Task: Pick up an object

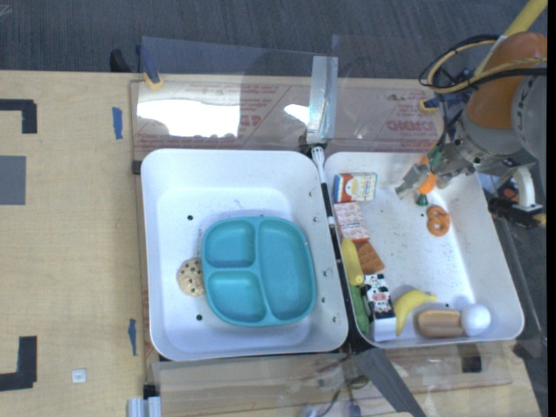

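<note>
My gripper (423,179) hangs over the far right part of the right bin (486,233), below the grey wrist with its orange band. A small orange piece with a green tip (423,191) sits right at the gripper; whether it is held is unclear. Just below lies an orange pretzel-like ring (438,221). Along the bin's left wall are a small orange-and-white carton (356,187), a pink-printed packet (349,221), a yellow corn cob (352,263) and a cow-patterned box (376,295). A banana (413,306), a brown bun (439,322) and a white ball (476,318) lie at the near edge.
The left bin (165,189) holds a teal divided plate (258,270) with a cookie (189,276) at its left side. A clear panel and a metal post (322,102) stand behind the bins. Cables (460,63) loop around the arm at the upper right.
</note>
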